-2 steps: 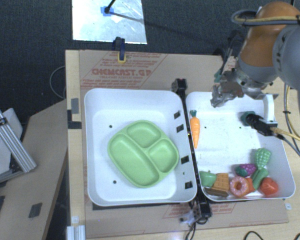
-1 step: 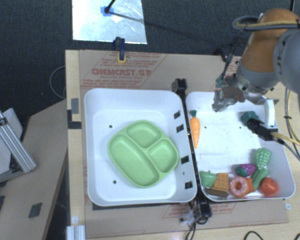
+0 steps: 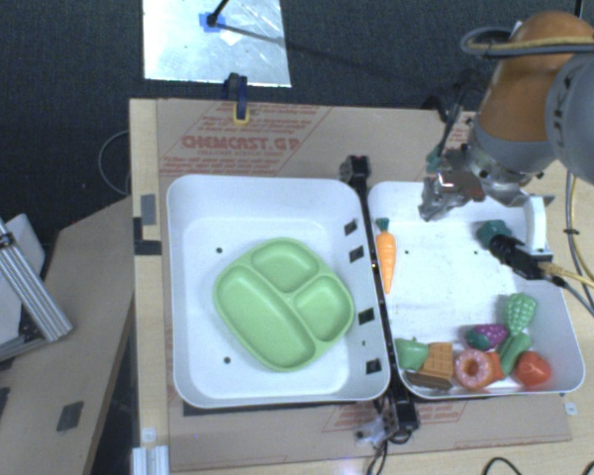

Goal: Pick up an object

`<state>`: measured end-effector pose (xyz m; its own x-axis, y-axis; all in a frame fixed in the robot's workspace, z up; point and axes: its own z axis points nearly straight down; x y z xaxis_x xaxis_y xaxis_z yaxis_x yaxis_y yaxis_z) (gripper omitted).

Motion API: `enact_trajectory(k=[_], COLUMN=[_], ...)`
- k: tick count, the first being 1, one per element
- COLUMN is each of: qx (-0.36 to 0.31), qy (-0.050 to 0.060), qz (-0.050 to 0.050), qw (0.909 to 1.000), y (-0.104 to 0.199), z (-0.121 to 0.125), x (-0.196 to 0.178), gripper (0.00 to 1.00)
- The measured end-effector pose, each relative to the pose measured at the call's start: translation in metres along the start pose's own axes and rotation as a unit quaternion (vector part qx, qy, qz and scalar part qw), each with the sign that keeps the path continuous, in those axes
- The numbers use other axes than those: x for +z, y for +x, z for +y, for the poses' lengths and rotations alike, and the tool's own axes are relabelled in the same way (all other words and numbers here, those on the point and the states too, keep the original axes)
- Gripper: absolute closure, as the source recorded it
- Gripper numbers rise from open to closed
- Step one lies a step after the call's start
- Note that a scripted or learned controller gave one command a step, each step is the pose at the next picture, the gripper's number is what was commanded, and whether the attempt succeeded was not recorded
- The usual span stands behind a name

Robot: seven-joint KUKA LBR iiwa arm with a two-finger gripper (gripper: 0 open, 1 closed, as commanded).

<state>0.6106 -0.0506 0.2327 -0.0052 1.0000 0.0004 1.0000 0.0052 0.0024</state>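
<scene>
Carrot first: the small orange plastic toy carrot with a green top lies flat in the right white bin, hard against its left wall beside the black divider clips. It looks light, stiff and smooth, so a grip across its thicker upper half seems best; the tapered tip would likely slip out. The wall leaves room for a finger on the open side only, which makes a pinch across it awkward.

The two-finger gripper hangs over the upper part of the right bin, near its back rim, with nothing visibly between its fingers; how far they stand apart I cannot tell.

More toy food crowds the near right corner: a pink-iced ring doughnut, a red tomato, a purple grape bunch, a green knobbly piece, a brown waffle-like wedge and a green rounded piece. All seem light hard plastic, packed touching, so fingers may jostle neighbours. The middle of the right bin floor is open for descent.

The left white bin holds a pale green divided plate.
</scene>
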Motion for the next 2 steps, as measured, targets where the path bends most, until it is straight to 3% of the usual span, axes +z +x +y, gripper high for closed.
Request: enact_trajectory(k=[2], qx=[0.0], qy=[0.0], qz=[0.0], qw=[1.0], y=[-0.0035], z=[0.0078], x=[0.0167], gripper=[1.0])
